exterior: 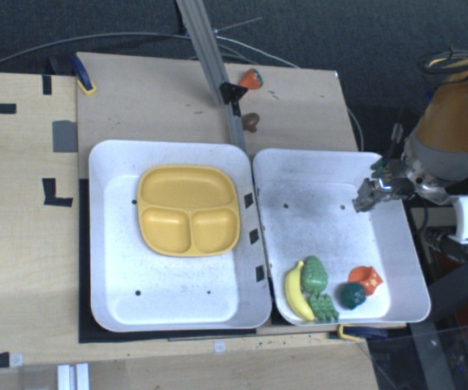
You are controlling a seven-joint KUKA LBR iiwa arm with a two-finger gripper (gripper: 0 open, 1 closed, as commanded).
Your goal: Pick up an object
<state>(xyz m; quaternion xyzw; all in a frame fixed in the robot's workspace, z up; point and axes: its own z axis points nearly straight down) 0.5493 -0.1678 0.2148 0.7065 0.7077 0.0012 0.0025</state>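
A single fixed camera looks down on the bench [161,96] from above at a slant, far enough off to take in both white bins whole. The left bin [104,242] sits at the middle of the picture, the right bin [331,177] beside it toward the right edge. The bench's far edge lies near the top, its near edge along the bottom.

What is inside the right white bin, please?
A yellow banana, green toy vegetables, a dark green ball and an orange piece sit near its front edge. Anything beneath them is covered.
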